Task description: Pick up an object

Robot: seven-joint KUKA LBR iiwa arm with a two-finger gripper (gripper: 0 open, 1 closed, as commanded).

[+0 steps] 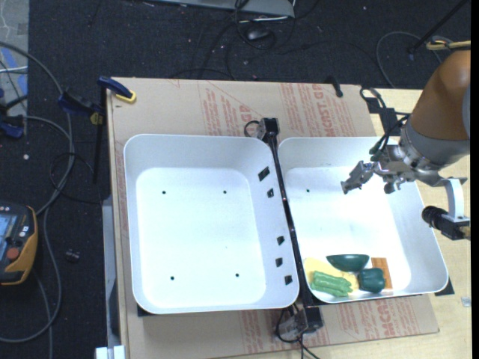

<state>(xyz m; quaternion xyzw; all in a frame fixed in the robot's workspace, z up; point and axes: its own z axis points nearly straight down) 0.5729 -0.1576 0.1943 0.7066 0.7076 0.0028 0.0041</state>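
— Nearest the lens, what sits at the front of the right bin (pixel 419 223)?
— Four small things bunched in its near corner: a knobbly light-green piece (pixel 330 283), a dark teal bowl-shaped piece (pixel 348 261), a teal chunk (pixel 372 280), and an orange block (pixel 381 264) half hidden behind that chunk. A pale yellow patch (pixel 318 265) lies just beside the light-green piece. They touch or nearly touch one another.
— And the gripper (pixel 355 182)?
— It hangs over the far half of the same bin, well apart from that cluster, at the end of the grey arm with the orange band (pixel 443 88) coming in from the right. Nothing is between its fingers. Whether they are apart or together, I cannot tell; the tip is small and dark against the white.
— The left bin (pixel 142 163)?
— White floor with a few dark dots, nothing more to report.
— Around the bins?
— Both rest on a brown board on the counter (pixel 187 99). A blue and yellow clamp (pixel 116 88) grips the board's far left corner. Cables trail over the dark floor (pixel 67 21), and an orange-and-black handheld device (pixel 15 241) lies at the left edge.
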